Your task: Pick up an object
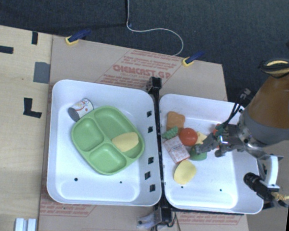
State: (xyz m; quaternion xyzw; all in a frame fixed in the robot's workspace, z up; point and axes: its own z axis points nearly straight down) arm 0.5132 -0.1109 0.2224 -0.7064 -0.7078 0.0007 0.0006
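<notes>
- The right bin (229,197) holds a small cluster of things toward its left side, close to the divider between the two bins.
- Nearest in that cluster lies a pale yellow lemon-shaped piece (184,172), on the bin floor and apart from the gripper.
- Just beyond it sits a small packet with red and white print (176,150), tilted, touching a green piece (170,133) at its upper left.
- A red tomato-like ball (187,136) rests beside the packet, with an orange-tan piece (175,119) farther back against the divider.
- A dark green piece (198,155) lies right under the gripper's tip, next to a bit of yellow (201,139).
- The gripper (210,146) reaches in from the right, low over this cluster; whether its fingers are spread or closed cannot be made out, and nothing shows clearly between them.
- The grey arm with its orange band (275,103) covers the right bin's far right corner.
- The left bin (92,190) holds a green divided tray (97,135), tilted diagonally, with a yellow piece (126,141) in its right compartment.
- A small white and grey object (80,109) lies just beside the tray's upper left edge.
- Both bins stand on a sheet of printed cardboard (140,67); a thin white cable (150,31) curls on the dark surface beyond.
</notes>
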